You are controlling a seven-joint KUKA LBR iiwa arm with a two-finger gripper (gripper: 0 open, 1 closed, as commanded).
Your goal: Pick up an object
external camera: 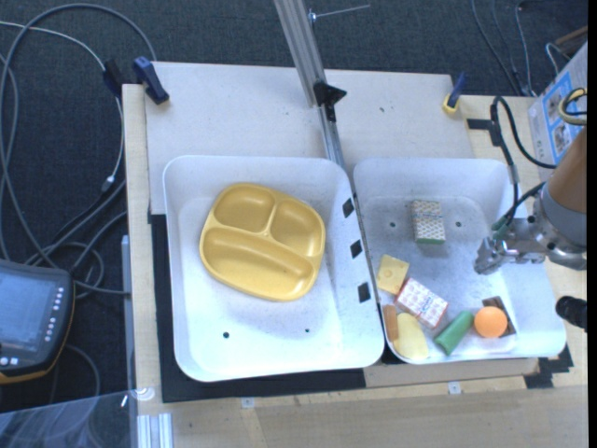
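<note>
Just below the pincer [489,258], apart, an orange ball [491,322].

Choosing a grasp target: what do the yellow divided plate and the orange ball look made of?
The yellow divided plate looks like moulded hard plastic: one even colour, soft sheen, rounded compartment ridges. The orange ball looks smooth and matte, probably plastic or rubber; the view leaves that open.

Yellow tray [263,241], orange ball [491,322], green block [454,332], white bins [187,343].
</note>
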